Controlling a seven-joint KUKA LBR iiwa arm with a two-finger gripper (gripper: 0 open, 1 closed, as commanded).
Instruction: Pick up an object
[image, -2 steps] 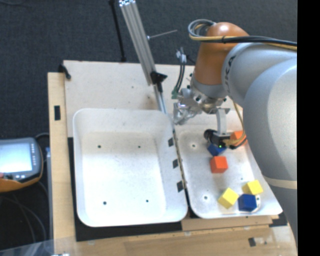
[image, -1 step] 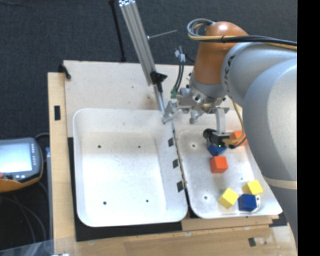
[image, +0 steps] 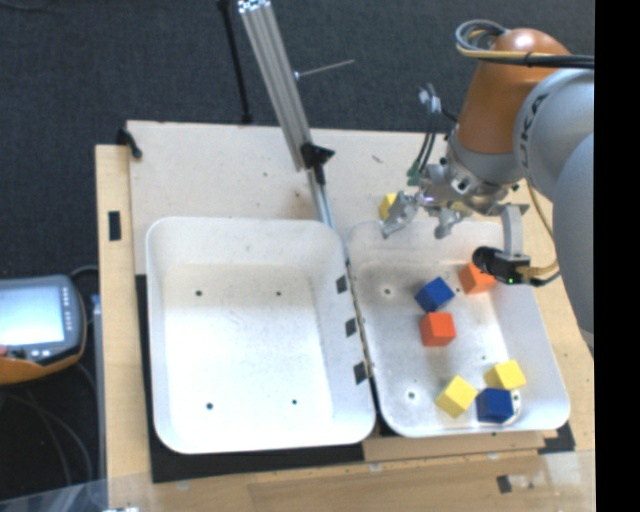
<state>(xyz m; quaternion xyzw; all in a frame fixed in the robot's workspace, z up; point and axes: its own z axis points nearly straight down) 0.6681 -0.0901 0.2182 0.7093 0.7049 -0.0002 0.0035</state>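
Seen from above at a slant: a wooden bench (image: 220, 170) bearing two shallow white bins side by side. Left bin (image: 250, 330) with only bare floor and a few dark specks. Right bin (image: 530, 340) holding the loose blocks. Grey arm with orange band (image: 500, 90) reaching in from the right, ending over the far edge of the right bin. Gripper (image: 420, 215) hanging just above that far rim, its two metal fingers (image: 398, 215) spread apart with a gap between them, nothing visibly clamped. A small yellow block (image: 386, 206) right at the far left corner of the right bin, touching or just beside the left finger; hard to tell whether resting on the rim or lifted. An orange block (image: 477, 277) near the far right side of the bin, beside a black fitting (image: 500, 264) with a green light. A blue cube (image: 434, 294) near the bin's middle, an orange-red cube (image: 437, 328) just in front of it. At the near right corner, a yellow cube (image: 456, 395), a second blue cube (image: 494, 404) and another yellow cube (image: 508, 375) clustered close together. A silver aluminium rail (image: 280, 80) slanting across the bench toward the gap between the bins. A small grey screen device (image: 38, 318) off the bench's left edge.
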